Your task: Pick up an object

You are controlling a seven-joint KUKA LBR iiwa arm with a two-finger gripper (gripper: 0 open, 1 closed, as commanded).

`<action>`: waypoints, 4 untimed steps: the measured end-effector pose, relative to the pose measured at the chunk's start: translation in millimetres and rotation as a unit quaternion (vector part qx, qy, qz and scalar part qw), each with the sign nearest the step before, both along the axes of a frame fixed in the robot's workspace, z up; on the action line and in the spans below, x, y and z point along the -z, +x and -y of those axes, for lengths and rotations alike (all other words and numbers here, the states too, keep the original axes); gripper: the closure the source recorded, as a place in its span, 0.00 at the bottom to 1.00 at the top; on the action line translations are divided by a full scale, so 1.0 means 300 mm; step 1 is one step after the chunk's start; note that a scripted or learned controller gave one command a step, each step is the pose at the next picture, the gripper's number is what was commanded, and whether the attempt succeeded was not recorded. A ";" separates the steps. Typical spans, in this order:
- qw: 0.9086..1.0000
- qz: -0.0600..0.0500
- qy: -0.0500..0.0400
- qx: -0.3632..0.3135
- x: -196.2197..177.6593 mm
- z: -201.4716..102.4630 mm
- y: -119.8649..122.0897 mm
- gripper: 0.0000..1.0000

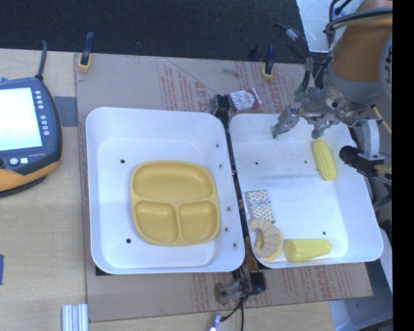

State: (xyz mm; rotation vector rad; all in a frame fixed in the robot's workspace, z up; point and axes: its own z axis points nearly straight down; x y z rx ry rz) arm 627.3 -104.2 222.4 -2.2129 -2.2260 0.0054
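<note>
Nearest the camera, at the near edge of the right bin [359,205], lie a yellow lemon-shaped piece [307,249] and, touching its left end, a round tan toy [266,240] with a hole in its middle. Just beyond that sits a small patterned packet [259,203]. A toy corn cob [323,159] rests lengthwise toward the far right of the same bin. The left bin [103,185] holds a yellow divided plate [174,203].

The gripper [300,119] hangs over the far edge of the right bin, its fingers [284,124] spread apart and grasping nothing. No object looks picked yet, so the step in hand seems to be choosing one and descending.

The corn cob is the closest candidate, just right of the gripper. A good attempt would probably centre over its middle, turn the fingers to close across its narrow width, and go low enough to grip below its widest curve, since a rounded body may squirt out. The near pair touch, so they look harder to take cleanly.

Red printing runs along the cardboard sheet [159,81] under the bins, too small to read. A small wrapper [243,100] beyond the bins and the handheld pendant [17,133] at the left of the bench [27,254] carry no legible text.
</note>
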 end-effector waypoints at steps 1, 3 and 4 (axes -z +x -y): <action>1.000 0.002 -0.001 0.002 -0.008 0.256 -0.035 0.00; 1.000 0.002 0.000 0.001 0.163 0.360 0.097 0.00; 1.000 -0.001 0.000 -0.001 0.438 0.355 0.095 0.00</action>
